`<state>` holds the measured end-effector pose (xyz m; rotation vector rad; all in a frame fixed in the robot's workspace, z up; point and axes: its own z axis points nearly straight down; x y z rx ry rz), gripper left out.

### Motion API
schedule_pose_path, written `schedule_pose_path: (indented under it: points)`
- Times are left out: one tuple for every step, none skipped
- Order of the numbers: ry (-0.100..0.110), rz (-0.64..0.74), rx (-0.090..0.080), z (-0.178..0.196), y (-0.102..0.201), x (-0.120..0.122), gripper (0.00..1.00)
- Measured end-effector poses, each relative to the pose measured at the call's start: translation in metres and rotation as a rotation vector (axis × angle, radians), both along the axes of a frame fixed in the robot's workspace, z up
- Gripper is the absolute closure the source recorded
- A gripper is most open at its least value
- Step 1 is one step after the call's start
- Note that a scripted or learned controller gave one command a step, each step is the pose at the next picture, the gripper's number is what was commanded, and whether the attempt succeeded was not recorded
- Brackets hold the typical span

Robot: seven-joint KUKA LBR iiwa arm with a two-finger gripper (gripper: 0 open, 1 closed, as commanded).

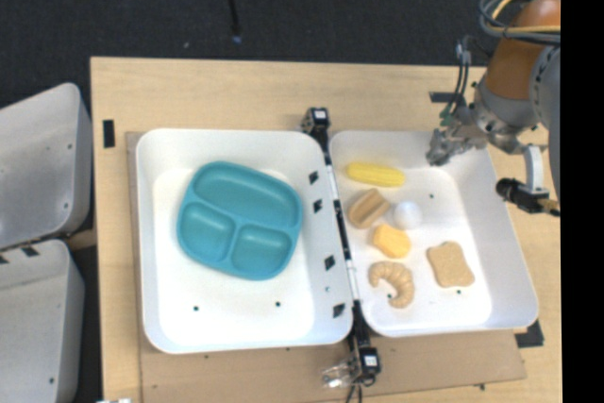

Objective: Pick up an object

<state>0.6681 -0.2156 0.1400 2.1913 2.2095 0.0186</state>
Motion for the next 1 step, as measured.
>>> schedule_pose_path:
  points:
    - [0.024,-0.004,0.011,0.0444,-0.0015,0.0044,1.00]
